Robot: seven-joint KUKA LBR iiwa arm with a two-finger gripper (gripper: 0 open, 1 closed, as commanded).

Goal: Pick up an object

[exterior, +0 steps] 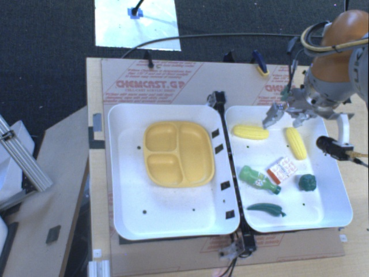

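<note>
My gripper (286, 119) hangs over the far part of the right bin (337, 211), open, with nothing between its fingers. One finger (271, 116) is just above and to the right of a yellow corn cob (250, 133). A second corn cob (296, 142) lies just below the other finger. Nearer the front lie a green bottle (259, 179), a red and white carton (282, 169), a green broccoli piece (307, 182) and a dark green pepper (266, 209).
The left bin (128, 212) holds a yellow divided plate (177, 153). A black hinged divider (226, 166) runs between the bins. A black fitting (331, 146) sticks out over the right bin's right rim. The arm's orange band (345, 36) looms at the upper right.
</note>
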